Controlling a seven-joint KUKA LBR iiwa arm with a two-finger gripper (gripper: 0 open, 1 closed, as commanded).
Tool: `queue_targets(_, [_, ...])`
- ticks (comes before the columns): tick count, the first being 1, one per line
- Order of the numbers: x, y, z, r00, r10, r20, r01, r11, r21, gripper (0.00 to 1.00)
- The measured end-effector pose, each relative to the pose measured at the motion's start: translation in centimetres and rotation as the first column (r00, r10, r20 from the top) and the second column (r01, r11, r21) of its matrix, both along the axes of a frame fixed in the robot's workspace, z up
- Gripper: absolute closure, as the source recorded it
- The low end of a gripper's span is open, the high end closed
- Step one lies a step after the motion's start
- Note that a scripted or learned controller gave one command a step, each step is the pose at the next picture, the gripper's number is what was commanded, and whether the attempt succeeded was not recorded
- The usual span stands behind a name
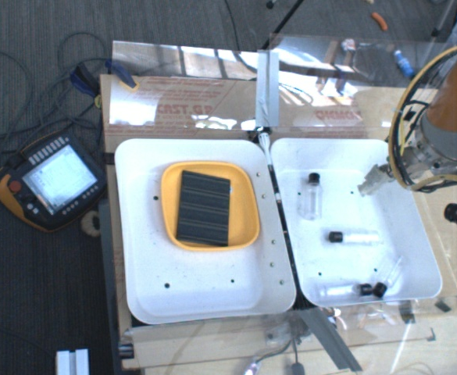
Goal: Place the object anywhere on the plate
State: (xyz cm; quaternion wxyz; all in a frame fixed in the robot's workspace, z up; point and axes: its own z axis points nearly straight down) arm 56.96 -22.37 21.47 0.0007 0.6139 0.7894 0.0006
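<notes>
Two bins: the left bin (134, 233) is carrying the plate (169, 209); the right bin (415, 233) is lying directly right of the plate, with the two rims touching along the centre seam.
Task object: the dark ridged slab (205, 208) is lying flat on the plate, inside the plate's raised edge and roughly centred.
Long axis of slab: it is running from the plate's far edge to its near edge, leaning slightly off that line.
Gripper: the gripper (371, 181) is hanging well to the right of the plate, over the far right part of the right bin.
Jaw state: this cannot be told, since the tool tip is appearing small and pale against the white bin.
Key relation: the slab is lying to the left of the gripper, across the seam, so any reach toward it is having to travel left over the seam to the plate.
Other items: three clear vials with black caps are lying right of the plate, namely one vial (312, 195) nearest the plate, one vial (353, 237) further right, and one vial (361, 290) at the near rim.
Status, as a judgement: if the slab is the intended object, the placement is looking complete; possibly a vial is meant instead.
</notes>
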Motion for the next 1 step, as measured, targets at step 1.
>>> queue_targets(1, [0.0, 0.0, 0.0, 1.0, 0.0, 0.0, 0.0, 1.0, 0.0, 0.0])
